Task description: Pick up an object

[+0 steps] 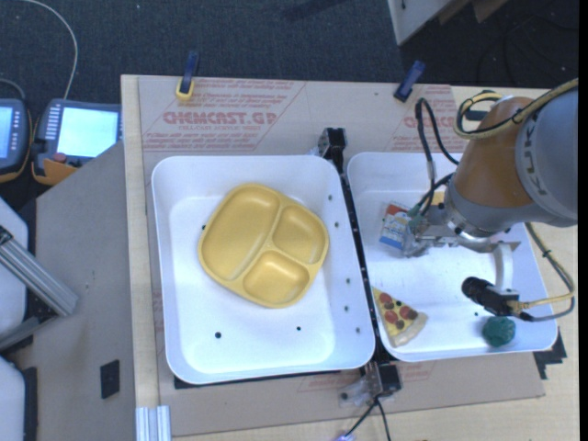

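- I see the arm [514, 168] reaching in from the right, low over the far half of the right bin [446, 315].
- The end effector [421, 237] sits at the right side of a small carton [393, 226], close enough that the two look to be touching.
- From this angle the wrist hides the tip, so I cannot tell how far open the end effector is, or whether it has hold of anything.
- The small carton, white with blue and red print, lies near the left wall of the right bin, toward the far end.
- A toy pizza slice [401, 316] lies at the near left corner of the same bin, well apart from the carton.
- A green ball [501, 331] rests near the near right corner of that bin.
- The left bin [184, 274] holds a yellow divided plate [265, 243], lying flat at about its middle and turned at a slant to the walls.
- Both bins sit side by side on the bench [147, 127], which is covered with printed cardboard.
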`<state>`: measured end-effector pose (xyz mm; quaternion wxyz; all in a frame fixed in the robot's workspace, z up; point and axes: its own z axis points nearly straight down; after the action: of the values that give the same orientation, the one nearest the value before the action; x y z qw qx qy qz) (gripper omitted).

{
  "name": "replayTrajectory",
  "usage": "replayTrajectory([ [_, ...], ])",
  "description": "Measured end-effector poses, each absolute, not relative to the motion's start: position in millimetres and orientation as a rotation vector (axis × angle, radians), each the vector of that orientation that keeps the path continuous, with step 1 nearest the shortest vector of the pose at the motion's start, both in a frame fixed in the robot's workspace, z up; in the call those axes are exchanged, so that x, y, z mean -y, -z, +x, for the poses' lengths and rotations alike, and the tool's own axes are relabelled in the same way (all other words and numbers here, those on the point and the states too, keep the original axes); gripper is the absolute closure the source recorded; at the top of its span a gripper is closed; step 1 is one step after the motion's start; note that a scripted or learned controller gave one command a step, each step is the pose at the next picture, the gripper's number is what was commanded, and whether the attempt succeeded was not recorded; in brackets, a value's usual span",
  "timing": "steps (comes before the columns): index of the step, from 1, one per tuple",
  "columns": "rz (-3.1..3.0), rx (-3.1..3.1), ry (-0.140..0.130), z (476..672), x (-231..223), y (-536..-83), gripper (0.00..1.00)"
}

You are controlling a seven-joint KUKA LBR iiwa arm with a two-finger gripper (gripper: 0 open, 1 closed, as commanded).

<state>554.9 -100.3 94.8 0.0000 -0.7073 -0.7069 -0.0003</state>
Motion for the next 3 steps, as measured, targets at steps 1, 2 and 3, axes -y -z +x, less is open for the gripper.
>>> replayTrajectory([
  [1,-2.222,2.225,0.002,560.3,97,-138,1.00],
  [2,-2.224,2.225,0.003,554.8,103,-197,1.00],
  [3,-2.225,2.227,0.006,556.1,103,-247,1.00],
])
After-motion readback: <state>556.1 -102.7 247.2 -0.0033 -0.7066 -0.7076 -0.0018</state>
